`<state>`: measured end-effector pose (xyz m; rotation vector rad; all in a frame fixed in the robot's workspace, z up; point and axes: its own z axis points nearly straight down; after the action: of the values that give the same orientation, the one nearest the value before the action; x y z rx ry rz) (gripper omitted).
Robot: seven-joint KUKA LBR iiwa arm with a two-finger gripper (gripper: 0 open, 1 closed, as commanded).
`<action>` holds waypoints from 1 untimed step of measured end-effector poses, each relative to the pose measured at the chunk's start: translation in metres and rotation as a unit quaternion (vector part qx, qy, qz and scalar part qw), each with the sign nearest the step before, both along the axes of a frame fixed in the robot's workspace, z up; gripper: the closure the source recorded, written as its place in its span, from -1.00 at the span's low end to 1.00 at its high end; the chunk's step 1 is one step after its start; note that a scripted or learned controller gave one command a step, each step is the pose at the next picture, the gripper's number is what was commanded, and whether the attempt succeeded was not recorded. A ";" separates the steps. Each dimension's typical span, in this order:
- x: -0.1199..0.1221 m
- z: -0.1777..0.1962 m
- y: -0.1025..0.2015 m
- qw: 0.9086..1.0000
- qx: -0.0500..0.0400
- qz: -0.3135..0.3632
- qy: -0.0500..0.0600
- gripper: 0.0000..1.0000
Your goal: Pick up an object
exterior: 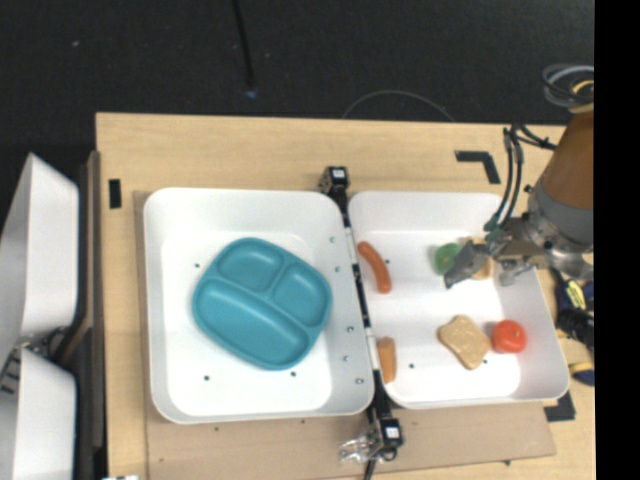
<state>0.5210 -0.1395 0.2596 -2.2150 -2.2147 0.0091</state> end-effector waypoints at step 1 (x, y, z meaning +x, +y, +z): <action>0.002 0.006 0.000 1.000 -0.001 0.002 -0.006 -1.00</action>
<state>0.5233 -0.1393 0.2658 -2.2192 -2.2256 -0.0023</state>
